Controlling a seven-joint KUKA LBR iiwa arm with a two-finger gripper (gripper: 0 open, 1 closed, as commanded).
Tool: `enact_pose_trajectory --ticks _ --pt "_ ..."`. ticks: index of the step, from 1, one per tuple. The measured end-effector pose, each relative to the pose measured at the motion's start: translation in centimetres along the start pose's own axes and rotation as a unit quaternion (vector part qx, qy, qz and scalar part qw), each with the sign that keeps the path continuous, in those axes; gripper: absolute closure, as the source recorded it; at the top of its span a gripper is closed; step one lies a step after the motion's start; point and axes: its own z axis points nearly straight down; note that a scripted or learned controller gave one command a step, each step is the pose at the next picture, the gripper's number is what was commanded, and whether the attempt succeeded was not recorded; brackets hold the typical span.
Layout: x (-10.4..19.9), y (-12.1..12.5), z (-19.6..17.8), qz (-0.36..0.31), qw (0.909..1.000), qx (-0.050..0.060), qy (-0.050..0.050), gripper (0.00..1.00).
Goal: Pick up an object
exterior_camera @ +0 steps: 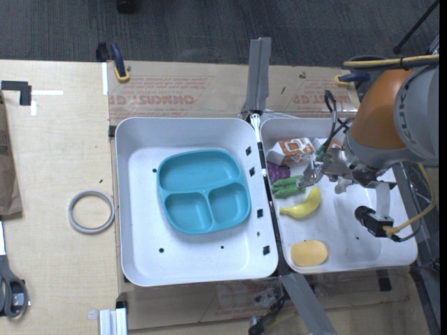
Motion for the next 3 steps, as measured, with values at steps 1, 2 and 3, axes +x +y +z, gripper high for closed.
enact_pose_trajectory --ticks 1,2,3 --pt "0.3 -1.1 2.6 -0.042 0.9991 -0.001 0.0 0.0" --pt "0.1 -1.0 1.7 -0.04 0.9992 -0.001 0.0 1.0" --pt "8.1 -0.9 -7.4 -0.069 0.9976 -0.001 0.0 1.0"
